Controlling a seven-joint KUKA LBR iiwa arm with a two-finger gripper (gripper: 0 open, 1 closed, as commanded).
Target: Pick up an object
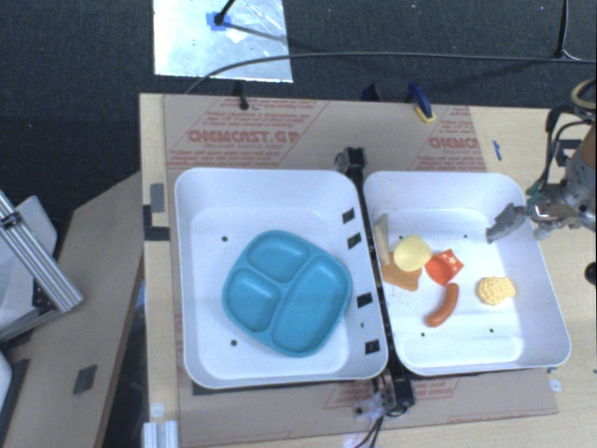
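Blue three-section plate (286, 291) in left bin (201, 250), right bin (532, 278) holding yellow ball (412, 251), orange sausage (442, 304), red block (444, 266), bumpy yellow corn piece (495, 290), hand (504, 222) above far right corner, grip state cannot be told

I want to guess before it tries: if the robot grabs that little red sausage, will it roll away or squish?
The sausage is a long, rounded shape lying flat in the right bin, so a nudge from the side could well roll it. It looks glossy like toy plastic, so probably stiff, light and a bit slippery. The gripper hangs over the bin's far right corner.
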